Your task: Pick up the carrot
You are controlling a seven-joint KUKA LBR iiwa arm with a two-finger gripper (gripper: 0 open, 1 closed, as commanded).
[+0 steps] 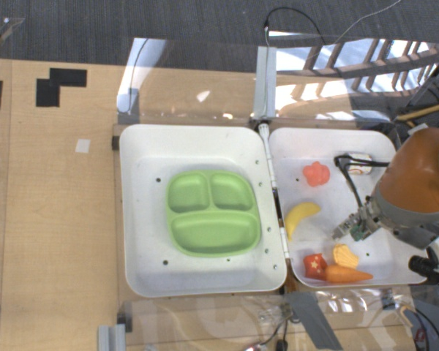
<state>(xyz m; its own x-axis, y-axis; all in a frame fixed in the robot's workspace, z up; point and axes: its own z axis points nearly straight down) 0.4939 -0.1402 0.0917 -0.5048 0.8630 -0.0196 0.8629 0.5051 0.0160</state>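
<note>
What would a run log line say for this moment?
gripper: above right bin | carrot: lying in bin, not held | step: pick pending

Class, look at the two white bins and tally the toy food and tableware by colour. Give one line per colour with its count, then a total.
Green: 1, the divided plate in the left bin
Yellow: 2, the banana and a small yellow piece
Orange: 1, the carrot
Red or pink: 2, a pink piece and a red piece
Total: 6

My arm (417, 185) runs off the right edge. My fingertips (351, 229) look too small and blurred to read.
</note>
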